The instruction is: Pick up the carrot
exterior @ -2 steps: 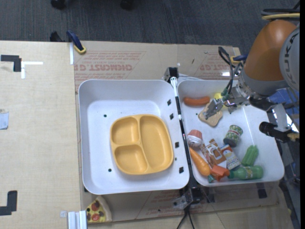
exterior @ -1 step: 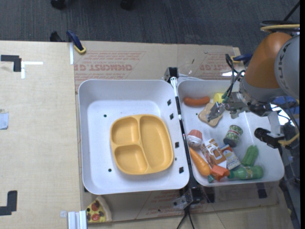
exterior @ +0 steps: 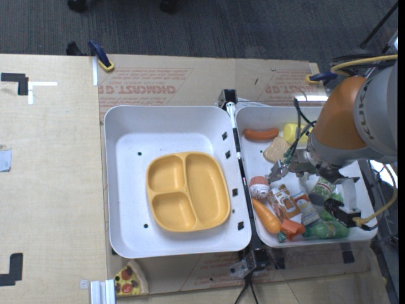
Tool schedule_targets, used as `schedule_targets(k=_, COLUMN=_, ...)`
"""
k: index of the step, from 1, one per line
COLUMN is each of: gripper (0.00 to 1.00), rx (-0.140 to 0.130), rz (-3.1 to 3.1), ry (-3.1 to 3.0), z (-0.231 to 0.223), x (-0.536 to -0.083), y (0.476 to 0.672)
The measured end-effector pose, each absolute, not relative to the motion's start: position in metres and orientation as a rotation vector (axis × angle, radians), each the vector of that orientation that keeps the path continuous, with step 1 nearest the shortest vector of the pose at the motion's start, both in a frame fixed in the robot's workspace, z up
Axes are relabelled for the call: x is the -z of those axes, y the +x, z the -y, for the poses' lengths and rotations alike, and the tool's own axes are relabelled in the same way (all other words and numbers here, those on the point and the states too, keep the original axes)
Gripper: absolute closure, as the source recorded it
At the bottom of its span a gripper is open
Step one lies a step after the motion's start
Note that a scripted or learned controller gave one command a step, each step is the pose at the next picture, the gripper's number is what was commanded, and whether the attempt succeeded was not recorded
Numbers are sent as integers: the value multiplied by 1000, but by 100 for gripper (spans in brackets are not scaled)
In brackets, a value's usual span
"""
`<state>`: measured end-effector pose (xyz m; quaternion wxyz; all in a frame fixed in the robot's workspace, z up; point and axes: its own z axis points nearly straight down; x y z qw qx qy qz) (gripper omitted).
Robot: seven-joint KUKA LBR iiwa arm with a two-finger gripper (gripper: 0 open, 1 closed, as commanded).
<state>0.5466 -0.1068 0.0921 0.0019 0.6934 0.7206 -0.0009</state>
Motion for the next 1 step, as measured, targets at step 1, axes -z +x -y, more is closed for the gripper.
schedule_targets(k=1, gripper=0, rx=1, rz=-2276, ry=2163, z=30, x=-191, y=489)
